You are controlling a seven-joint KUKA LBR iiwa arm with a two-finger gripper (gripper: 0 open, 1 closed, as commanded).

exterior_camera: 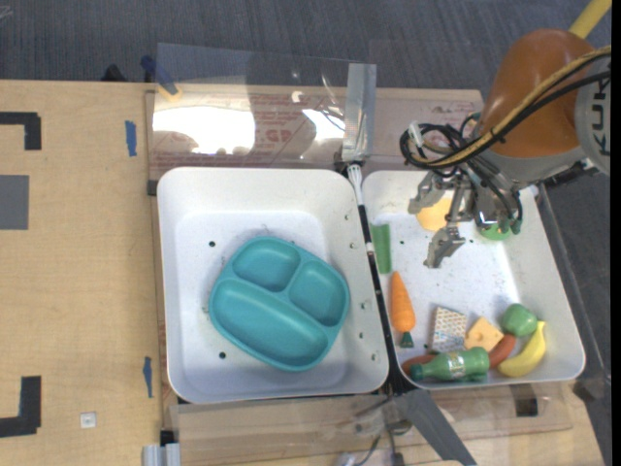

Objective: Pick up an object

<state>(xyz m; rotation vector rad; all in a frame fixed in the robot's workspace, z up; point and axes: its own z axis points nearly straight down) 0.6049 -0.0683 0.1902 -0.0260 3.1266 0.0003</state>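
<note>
My gripper (434,226) hangs over the back of the right bin (558,289), open, with its two grey fingers (442,248) spread apart. A small yellow object (433,215) lies between them on the bin floor; I cannot tell whether either finger touches it. A green ring-shaped item (501,225) sits just right of the gripper, partly under the wrist. Nearer the front lie an orange carrot (401,302), a green bottle (452,365), a banana (528,350), a cheese wedge (482,335) and a speckled square (447,327).
A teal divided plate (279,301) fills the middle of the left bin (184,212). A green stick (381,246) lies along the right bin's left wall. A round green fruit (519,317) sits above the banana. Cables loop at the orange wrist band (534,90).
</note>
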